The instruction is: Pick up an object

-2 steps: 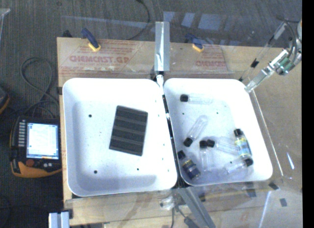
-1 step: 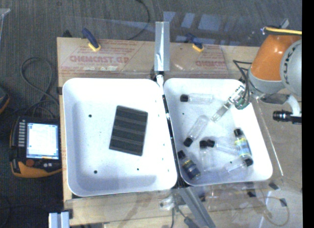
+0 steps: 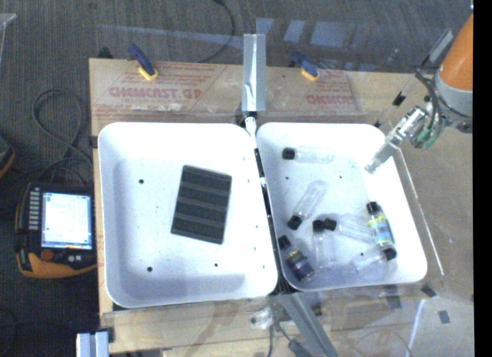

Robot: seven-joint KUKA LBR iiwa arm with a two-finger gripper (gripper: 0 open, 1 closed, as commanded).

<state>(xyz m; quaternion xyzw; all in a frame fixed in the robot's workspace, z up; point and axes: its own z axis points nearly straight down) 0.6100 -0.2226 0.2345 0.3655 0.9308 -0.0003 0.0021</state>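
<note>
Starting at the far left, a handheld control pad (image 3: 58, 228) with a lit screen lies on the floor beside the surface (image 3: 192, 90), its orange-edged case tied to a dark cable. On the surface, the left bin (image 3: 115, 217) holds one thing: a flat black ribbed pad (image 3: 202, 203), lying a little tilted near the bin's middle. A metal strip (image 3: 251, 78) stands at the back, over the seam where the two bins meet. The right bin (image 3: 415, 259) holds a scatter of small clear bottles with black caps: one (image 3: 306, 152) lies near the back wall, one (image 3: 307, 201) slants across the middle, and the rest cluster toward the front, among them a bottle (image 3: 300, 265) at the front left corner and a bottle (image 3: 378, 226) with a yellowish label near the right wall. The tool (image 3: 372, 167) hangs over the right bin's back right corner, slim tip pointing down and left, apart from every bottle and holding nothing; whether it is wide or narrow cannot be told.
</note>
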